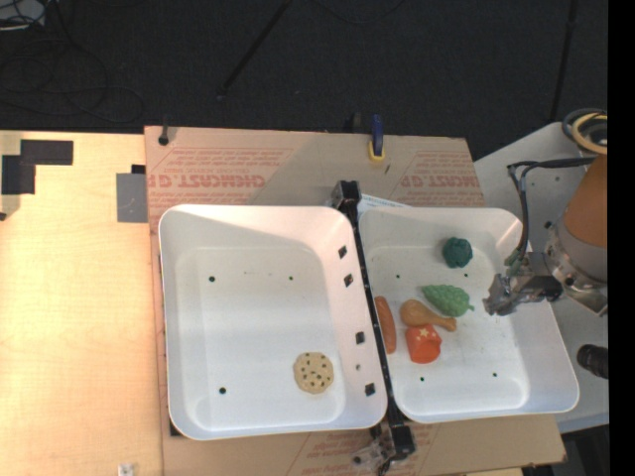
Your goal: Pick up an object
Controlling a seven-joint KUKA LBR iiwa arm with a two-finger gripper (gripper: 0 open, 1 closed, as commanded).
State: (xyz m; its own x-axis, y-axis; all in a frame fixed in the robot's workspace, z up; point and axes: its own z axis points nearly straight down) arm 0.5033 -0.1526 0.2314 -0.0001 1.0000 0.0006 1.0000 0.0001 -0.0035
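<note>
Hovering over the right-hand part of the right bin (536,390), the gripper (504,297) hangs with nothing visible between its tips, and at this slant and size I cannot tell whether it is spread or closed. Nearest to it, just to its left, lies the pale green bumpy piece (445,297), a leaf-shaped toy with a pebbled surface that looks like light moulded plastic or rubber; I judge it the likeliest thing to pick, stiff enough to pinch, and best taken across its narrow width near the middle. Touching or almost touching its lower-left edge is an orange drumstick-shaped piece (425,316), smooth and tapering, which could roll or slide out of a grip taken at the thin end. Below that sits a red chunky piece (424,344), rounded and glossy, probably slippery. A long orange sausage shape (385,324) lies along the bin's left wall, close enough to leave little room for a finger on that side. Well apart, toward the far wall, rests a dark teal knobbly ball (457,252), free on all sides and easy to straddle. All seem light and not fragile. The left bin (189,266) bears a flat round cookie (314,373) with dark specks, low and hard to get under. Both bins are smooth white plastic standing on brown cardboard (248,172).
</note>
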